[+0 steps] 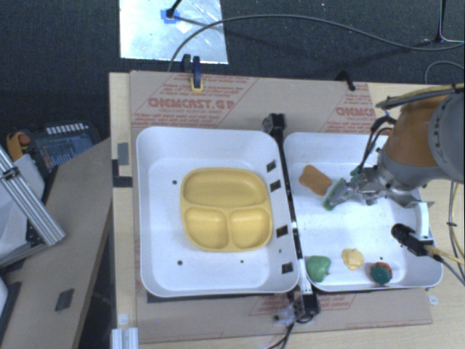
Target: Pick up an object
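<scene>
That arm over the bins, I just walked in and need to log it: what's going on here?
The grey arm reaches into the right bin, its gripper low beside an orange-brown piece. Nothing shows between its fingers. A green piece, a yellow piece and a red-green piece lie along the near edge. A yellow divided tray sits in the left bin.

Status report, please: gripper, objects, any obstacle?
Gripper low in right bin, beside orange piece. Nothing visibly held. Three small objects along near edge. Path unobstructed.
</scene>
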Robot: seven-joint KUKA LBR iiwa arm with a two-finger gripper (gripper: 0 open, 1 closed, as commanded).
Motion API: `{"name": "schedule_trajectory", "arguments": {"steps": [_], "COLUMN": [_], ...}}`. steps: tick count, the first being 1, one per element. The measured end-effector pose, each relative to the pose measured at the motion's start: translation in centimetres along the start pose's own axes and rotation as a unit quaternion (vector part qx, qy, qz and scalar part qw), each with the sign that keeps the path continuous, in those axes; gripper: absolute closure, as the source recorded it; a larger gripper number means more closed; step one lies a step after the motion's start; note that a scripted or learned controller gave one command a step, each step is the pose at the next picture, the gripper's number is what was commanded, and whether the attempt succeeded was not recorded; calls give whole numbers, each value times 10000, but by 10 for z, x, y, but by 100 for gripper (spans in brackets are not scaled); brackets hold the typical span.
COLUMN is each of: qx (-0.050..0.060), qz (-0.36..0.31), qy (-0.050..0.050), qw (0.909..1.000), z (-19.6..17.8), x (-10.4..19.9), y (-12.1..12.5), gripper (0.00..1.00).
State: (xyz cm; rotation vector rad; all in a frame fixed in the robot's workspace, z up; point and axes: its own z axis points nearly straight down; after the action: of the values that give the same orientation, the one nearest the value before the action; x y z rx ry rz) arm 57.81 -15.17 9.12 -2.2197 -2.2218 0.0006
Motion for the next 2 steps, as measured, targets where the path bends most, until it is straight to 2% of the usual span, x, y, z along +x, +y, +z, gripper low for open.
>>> {"name": "schedule_trajectory", "arguments": {"steps": [1,2], "qx": [-26,-29], "qz": [2,-14], "qy": [-9,-8], "qw": [10000,10000], "z": [-13,-57], "x": [-1,0], "y": [1,4], "gripper": [100,100]}}
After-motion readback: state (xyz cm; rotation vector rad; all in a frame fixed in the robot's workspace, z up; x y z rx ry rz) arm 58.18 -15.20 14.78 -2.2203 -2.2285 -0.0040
